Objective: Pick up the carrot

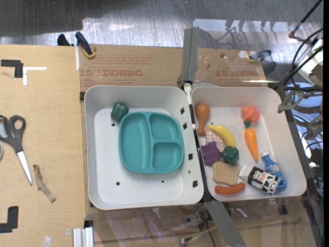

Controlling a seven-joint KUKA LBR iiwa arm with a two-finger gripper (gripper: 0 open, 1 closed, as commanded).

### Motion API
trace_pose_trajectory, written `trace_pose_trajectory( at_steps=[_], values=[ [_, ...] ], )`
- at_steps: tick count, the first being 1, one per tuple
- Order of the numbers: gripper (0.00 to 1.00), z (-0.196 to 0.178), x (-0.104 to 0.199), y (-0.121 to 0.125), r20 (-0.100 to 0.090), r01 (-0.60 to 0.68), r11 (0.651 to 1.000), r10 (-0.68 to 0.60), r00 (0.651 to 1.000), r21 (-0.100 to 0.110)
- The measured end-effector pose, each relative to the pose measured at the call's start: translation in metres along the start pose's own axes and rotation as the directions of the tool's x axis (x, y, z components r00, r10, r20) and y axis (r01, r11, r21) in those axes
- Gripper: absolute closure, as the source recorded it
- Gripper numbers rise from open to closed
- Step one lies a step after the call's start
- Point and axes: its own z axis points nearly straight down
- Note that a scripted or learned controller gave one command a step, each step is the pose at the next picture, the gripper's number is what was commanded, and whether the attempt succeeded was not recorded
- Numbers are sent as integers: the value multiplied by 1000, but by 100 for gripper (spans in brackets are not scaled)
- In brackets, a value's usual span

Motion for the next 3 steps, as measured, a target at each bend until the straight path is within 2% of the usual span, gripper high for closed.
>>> trace_pose_trajectory(
  at_steps=[1, 2, 3],
  values=[
    [0, 124, -19, 1, -2, -23, 1000, 23, 1000, -2],
    [0, 243, -5, -28, 1, -15, 1000, 15, 1000, 0],
    [0, 242, -45, -71, 3, -121, 993, 121, 993, 2]
  ],
)
